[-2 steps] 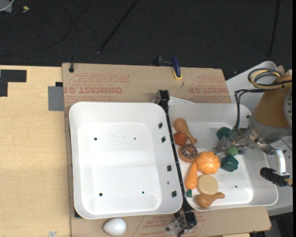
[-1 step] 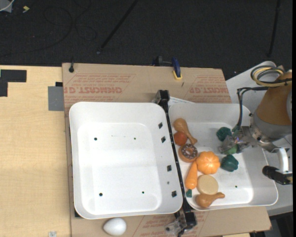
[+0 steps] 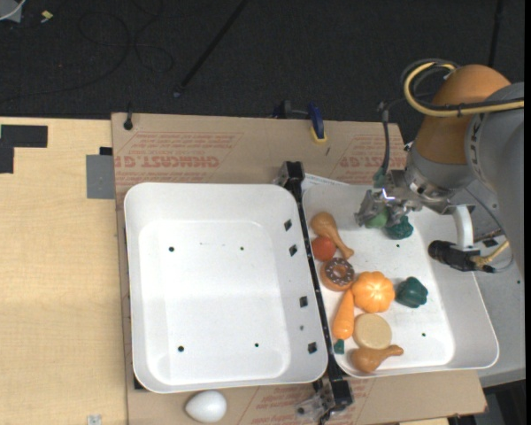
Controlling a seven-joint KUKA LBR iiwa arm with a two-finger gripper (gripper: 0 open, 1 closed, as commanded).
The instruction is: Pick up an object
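- Near the back of the right bin [image 3: 473, 348], the gripper [image 3: 382, 209] hangs low over the white floor, just beside a small dark green object [image 3: 399, 229] that lies at its right.
- Whether the claw is released or clenched cannot be told; nothing is seen clearly between its fingers, and whether it touches the green object is unclear.
- Toward the front of the same bin lies a cluster of toy foods: an orange pumpkin-like piece [image 3: 373, 291], a second dark green piece [image 3: 411, 292] just right of it, and a pale round disc [image 3: 372, 331] in front.
- Along the bin's left wall lie a tan drumstick shape [image 3: 329, 232], a small red item [image 3: 324, 248], a brown ring [image 3: 339, 274], a carrot [image 3: 343, 316] and a tan gourd [image 3: 374, 358].
- A black divider [image 3: 303, 264] separates this bin from the left bin [image 3: 150, 343].
- On the cardboard in front of the left bin rests a white egg [image 3: 205, 405].
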